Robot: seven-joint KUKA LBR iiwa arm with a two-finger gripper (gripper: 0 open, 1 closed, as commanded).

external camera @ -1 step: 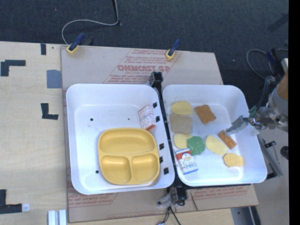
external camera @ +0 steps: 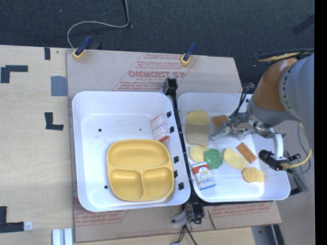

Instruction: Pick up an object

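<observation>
My gripper (external camera: 222, 131) reaches in from the right and is low over the upper middle of the right bin (external camera: 276, 190). It is just below a small orange piece (external camera: 219, 120) and right beside a tan slab (external camera: 197, 135). A pale yellow round piece (external camera: 198, 118) lies above the slab. Below the gripper lie a green piece (external camera: 213, 158), a small yellow piece (external camera: 196, 153), a yellow oval (external camera: 234, 158), an orange-brown block (external camera: 246, 152) and a ridged yellow piece (external camera: 253, 175). A red, white and blue carton (external camera: 203, 175) lies at the bin's lower left.
The left bin (external camera: 87, 137) holds a yellow divided tray (external camera: 140, 168) and a small red and white carton (external camera: 160, 127) by its right wall. A black divider (external camera: 176, 137) runs between the bins. The arm's orange band (external camera: 271, 88) is over the right bin's far right edge.
</observation>
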